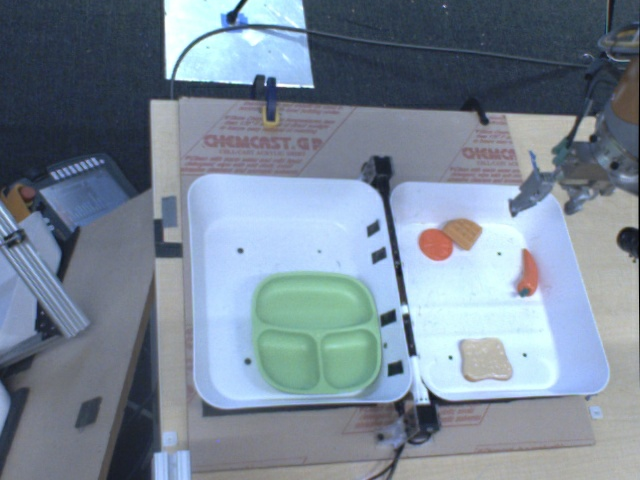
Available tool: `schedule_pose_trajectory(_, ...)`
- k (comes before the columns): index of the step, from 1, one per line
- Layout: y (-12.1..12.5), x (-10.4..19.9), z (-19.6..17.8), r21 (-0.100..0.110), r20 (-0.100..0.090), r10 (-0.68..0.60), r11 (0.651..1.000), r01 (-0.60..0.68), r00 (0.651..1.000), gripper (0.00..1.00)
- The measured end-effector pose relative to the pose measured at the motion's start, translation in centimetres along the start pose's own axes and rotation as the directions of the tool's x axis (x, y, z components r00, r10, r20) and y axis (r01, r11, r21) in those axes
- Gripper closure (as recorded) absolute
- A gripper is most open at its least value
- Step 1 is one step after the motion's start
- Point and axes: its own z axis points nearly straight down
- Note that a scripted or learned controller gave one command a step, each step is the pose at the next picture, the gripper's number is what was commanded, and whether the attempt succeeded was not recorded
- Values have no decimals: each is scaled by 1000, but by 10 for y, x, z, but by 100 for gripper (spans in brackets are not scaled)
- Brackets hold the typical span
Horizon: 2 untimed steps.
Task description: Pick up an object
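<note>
Four small food-shaped items lie apart in the right-hand shallow white bin [580, 363]. A flat round red slice [436, 244] sits near the bin's far left, touching a tan, ridged cracker-like piece [463, 233] just beside it. A slim orange-red carrot shape [527, 272] lies lengthwise by the right wall. A pale tan toast-shaped slice [485, 360] rests flat near the front.

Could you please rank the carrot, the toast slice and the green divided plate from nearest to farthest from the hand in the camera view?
Hand at right bin's far right corner.
1. Carrot, right bin's right side.
2. Toast slice, right bin's near side.
3. Green divided plate, left bin.
</note>
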Motion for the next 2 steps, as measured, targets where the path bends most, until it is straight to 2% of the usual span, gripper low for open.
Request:
schedule_pose_trajectory(1, 2, 1, -7, -11, 2, -3, 1000, 3, 1000, 0)
schedule_pose_trajectory(2, 5, 9, 52, -7, 1, -4, 1000, 4, 1000, 0)
